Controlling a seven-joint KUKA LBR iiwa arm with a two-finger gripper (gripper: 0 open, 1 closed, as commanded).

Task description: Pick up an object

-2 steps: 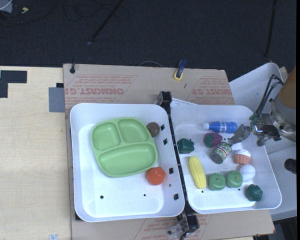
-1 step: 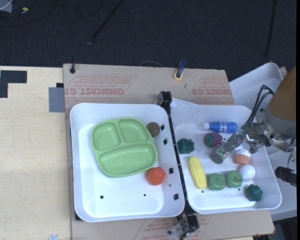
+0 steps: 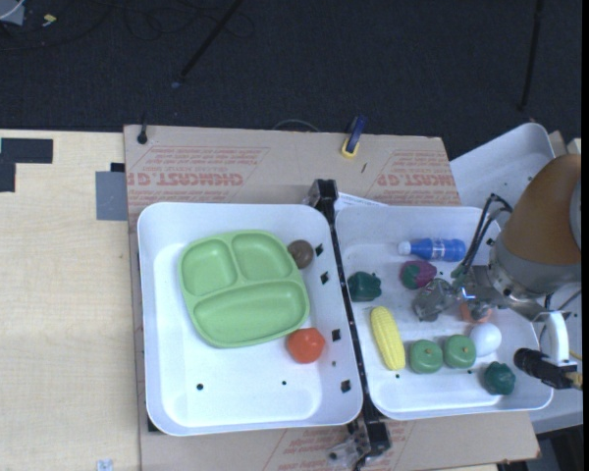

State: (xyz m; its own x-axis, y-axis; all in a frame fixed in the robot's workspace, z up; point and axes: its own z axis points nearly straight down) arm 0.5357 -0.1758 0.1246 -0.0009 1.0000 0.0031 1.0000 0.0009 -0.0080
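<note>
The grey arm with the orange band [image 3: 548, 226] is being seen reaching in from the right, over the right-hand shallow white bin [image 3: 373, 386]. Its gripper [image 3: 450, 297] is being held low among the objects near the middle of that bin; whether the jaws are open or closed cannot be told, and nothing can be seen between them.

Several candidate objects are lying in the right bin. A yellow corn cob toy [image 3: 387, 337] is resting near the bin's left wall, with a dark green pepper-like toy [image 3: 363, 286] just above it. A clear bottle with a blue label [image 3: 435, 249] is lying on its side toward the far edge, and a purple rounded toy [image 3: 418, 274] is sitting just beside it. Two round green pieces [image 3: 442, 353] are sitting side by side near the front, a white egg-shaped piece [image 3: 486, 339] is just beside them, and a dark green lump [image 3: 498, 378] is lying nearer the front right corner.

In the left white bin [image 3: 177, 400], a light green divided plastic plate [image 3: 243, 287] is lying flat. A brown rounded piece [image 3: 300, 253] is touching its upper right edge, and an orange-red tomato-like ball [image 3: 305, 344] is sitting just beside its lower right corner. Both bins are being carried on cardboard [image 3: 226, 170] on the tabletop [image 3: 49, 312].
</note>
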